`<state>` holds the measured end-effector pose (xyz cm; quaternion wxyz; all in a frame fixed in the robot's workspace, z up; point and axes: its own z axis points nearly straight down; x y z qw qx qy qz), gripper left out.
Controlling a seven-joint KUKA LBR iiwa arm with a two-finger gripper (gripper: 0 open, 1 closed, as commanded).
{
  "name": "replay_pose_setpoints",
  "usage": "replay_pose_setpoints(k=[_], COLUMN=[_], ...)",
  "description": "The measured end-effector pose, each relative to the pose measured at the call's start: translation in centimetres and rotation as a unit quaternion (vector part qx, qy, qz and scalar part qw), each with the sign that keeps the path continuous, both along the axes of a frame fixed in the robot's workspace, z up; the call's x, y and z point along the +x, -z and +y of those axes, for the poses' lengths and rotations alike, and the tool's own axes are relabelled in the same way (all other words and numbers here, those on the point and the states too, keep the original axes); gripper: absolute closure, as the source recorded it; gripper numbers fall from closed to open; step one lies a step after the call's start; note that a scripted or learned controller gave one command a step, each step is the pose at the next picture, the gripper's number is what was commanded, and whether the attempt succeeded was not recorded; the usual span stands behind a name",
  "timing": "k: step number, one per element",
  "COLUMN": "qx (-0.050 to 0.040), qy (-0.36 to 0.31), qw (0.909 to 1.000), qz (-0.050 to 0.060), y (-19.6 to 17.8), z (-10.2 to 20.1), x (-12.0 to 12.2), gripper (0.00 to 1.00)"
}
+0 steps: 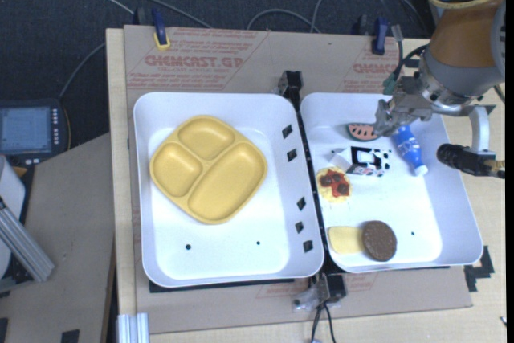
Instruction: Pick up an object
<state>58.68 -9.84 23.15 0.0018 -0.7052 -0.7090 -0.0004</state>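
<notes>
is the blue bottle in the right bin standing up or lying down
Lying down: the blue bottle rests lengthwise on the right bin's floor, beside the gripper.

The right bin (450, 197) holds a blue-and-white bottle (409, 149) lying tilted near its far right side, a watermelon slice (359, 129) and black-and-white card (367, 159) mid-bin, a pizza piece (334, 183), and a brown cookie (379, 241) touching a yellow block (344, 238) at its near edge.

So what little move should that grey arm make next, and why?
Probably a short descent straight down. The two-finger gripper appears to hang over the right white bin, beside the watermelon-slice toy and the blue-and-white bottle, with nothing seen between its fingers, so lowering onto one seems the natural step.
</notes>
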Motion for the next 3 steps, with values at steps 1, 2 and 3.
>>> replay_pose_setpoints(k=[1, 2, 3], qx=[-0.0008, 0.0001, -0.0002], qy=[0.0, -0.001, -0.001], qw=[1.0, 1.0, 1.0], qz=[-0.002, 0.0, -0.002], y=[0.3, 1.4, 0.1], z=[5.3, 10.9, 16.6], x=[1.9, 2.3, 2.8], gripper=[1.0, 1.0, 1.0])
